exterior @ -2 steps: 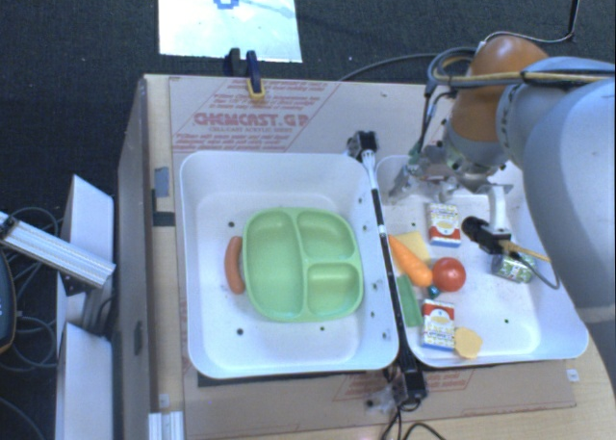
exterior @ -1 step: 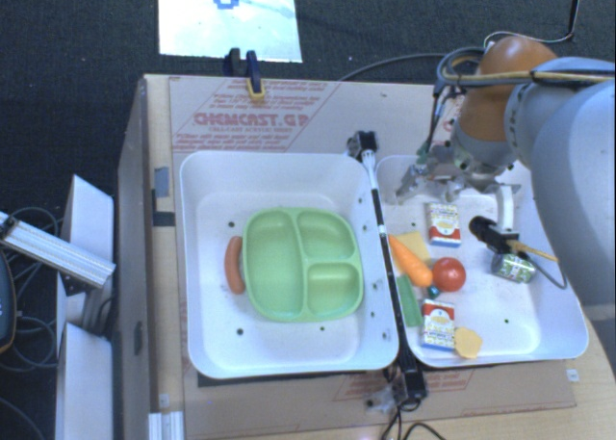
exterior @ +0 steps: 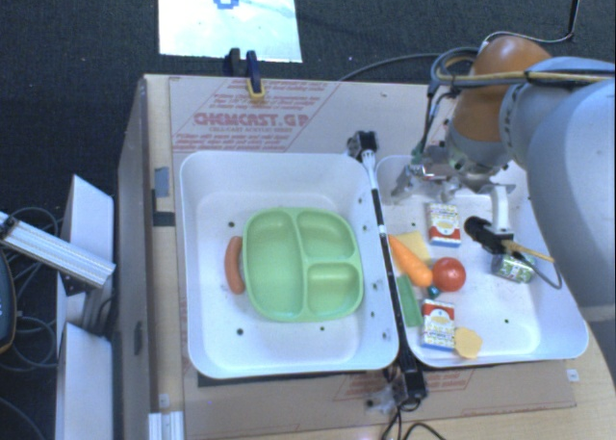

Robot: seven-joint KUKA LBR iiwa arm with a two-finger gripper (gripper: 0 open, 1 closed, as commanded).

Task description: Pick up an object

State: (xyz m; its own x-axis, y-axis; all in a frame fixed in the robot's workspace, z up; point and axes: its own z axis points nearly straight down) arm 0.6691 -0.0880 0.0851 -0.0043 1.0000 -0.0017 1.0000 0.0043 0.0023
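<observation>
**Q:** Which item is the likeliest pick, and where does it lie?

**A:** The small red-and-white carton. It lies flat in the far half of the right bin. The gripper hangs over that bin's far corner, just beyond the carton. Whether the jaws are apart or together cannot be told from this angle.

**Q:** How would it handle?

**A:** By its look it is light and boxy, with thin walls that may dent under a hard squeeze. The printed faces are probably smooth. The two long sides seem to offer the surest hold, taken across the narrow width.

**Q:** What lies around it?

**A:** A yellow slice and a carrot lie nearby, toward the left bin. The carrot's lower end is just beside a tomato. The tomato is round and likely to roll, and the carrot tapers, so a grip on it could slide. A second carton and a yellow chip lie near the front edge, apart from the cluster and open to approach.

**Q:** And the other bin?

**A:** It holds a green divided plate, with a sausage just beside the plate's rim.
</observation>
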